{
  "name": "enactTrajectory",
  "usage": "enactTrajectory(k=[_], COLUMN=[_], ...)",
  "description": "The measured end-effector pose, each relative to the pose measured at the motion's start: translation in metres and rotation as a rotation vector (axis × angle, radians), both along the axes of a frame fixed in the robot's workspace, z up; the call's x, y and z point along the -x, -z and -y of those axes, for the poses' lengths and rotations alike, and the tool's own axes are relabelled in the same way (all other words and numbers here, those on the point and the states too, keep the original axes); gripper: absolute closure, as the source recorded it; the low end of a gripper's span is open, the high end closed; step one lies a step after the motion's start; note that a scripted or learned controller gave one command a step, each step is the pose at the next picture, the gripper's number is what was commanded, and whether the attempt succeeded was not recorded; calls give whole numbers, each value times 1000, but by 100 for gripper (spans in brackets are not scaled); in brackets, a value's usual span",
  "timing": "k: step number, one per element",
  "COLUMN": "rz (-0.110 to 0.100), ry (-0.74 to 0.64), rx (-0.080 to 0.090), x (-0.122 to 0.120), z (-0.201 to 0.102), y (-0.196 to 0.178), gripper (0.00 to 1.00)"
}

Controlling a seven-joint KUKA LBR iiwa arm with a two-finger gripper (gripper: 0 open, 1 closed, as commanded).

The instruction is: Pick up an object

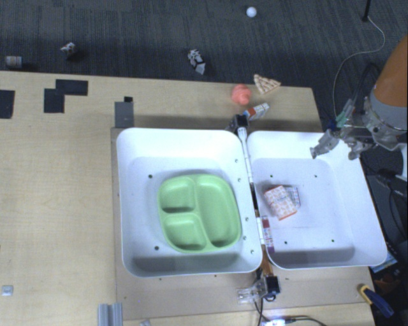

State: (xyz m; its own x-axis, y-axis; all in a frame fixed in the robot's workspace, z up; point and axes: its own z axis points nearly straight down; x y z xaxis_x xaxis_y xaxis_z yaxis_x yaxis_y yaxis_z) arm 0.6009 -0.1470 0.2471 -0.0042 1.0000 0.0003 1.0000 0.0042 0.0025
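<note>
End effector [336, 144] over right bin [357, 191], arm cut off.

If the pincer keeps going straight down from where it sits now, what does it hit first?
Probably the bare floor of the right bin near its back right corner. The pincer is well off from the small packet; depth is hard to judge.

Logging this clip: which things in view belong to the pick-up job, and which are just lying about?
Job:
packet, in the right bin
green tray, in the left bin
end effector, above the right bin's far edge

Lying about:
pink ball
wedge
tube
white ball on the floor
</note>
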Motion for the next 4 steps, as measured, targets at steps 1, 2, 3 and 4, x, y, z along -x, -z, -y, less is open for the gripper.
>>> enactTrajectory(k=[1,2,3,4], rz=[-3,8,15,2], ry=[2,3,1,3], rx=[-1,4,3,3], x=[102,112,109,87], z=[-32,-61,-62,30], y=[128,160,148,89], gripper=[0,0,100,100])
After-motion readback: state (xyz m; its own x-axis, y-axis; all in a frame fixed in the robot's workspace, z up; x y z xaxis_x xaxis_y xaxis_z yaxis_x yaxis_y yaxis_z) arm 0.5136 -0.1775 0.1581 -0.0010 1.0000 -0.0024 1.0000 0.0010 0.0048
